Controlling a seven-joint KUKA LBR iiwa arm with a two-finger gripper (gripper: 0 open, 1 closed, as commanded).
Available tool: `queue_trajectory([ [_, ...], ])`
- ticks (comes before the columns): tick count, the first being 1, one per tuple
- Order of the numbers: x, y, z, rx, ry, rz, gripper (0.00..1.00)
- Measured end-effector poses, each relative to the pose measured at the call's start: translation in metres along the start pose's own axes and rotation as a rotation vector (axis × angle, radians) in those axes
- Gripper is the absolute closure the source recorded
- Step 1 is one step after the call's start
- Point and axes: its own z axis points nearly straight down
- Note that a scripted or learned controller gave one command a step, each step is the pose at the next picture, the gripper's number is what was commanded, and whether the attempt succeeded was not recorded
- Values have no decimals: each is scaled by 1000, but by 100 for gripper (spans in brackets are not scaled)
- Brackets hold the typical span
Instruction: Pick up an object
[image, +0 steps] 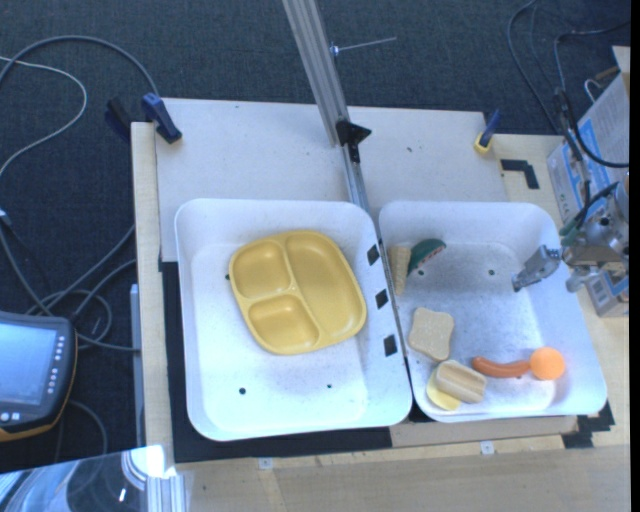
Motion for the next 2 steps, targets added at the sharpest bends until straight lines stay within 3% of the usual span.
queue_trajectory([
  [1,0,0,0,-1,0,0,0],
  [2,2,-5,62,6,2,2,0],
])
